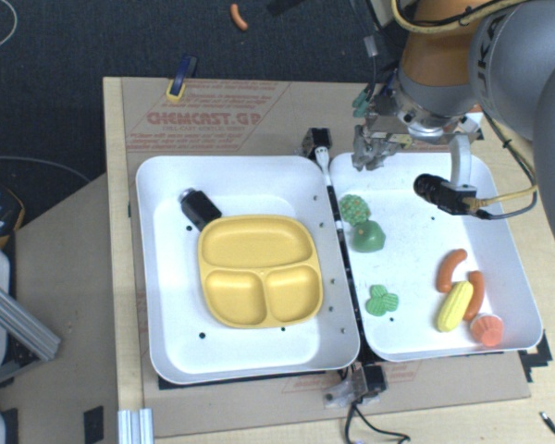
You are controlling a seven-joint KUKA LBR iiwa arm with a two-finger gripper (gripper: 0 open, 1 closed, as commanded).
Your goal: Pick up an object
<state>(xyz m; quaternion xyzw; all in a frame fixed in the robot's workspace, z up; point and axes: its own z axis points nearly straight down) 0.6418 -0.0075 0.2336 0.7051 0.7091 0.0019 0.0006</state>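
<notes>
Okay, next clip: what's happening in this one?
A grey robot arm reaches in from the right, its gripper hanging over the far edge of the right bin, nothing visibly held. That bin has toy food: green pieces, sausages, a corn cob. The left bin has a yellow divided plate and a black object.

The scene is viewed by one fixed camera, set above the desk (213, 114) and tilted down at a slant. Both bins, left (157, 248) and right (509, 239), are taken in from moderate height, with the arm (499, 35) entering from the right.
</notes>
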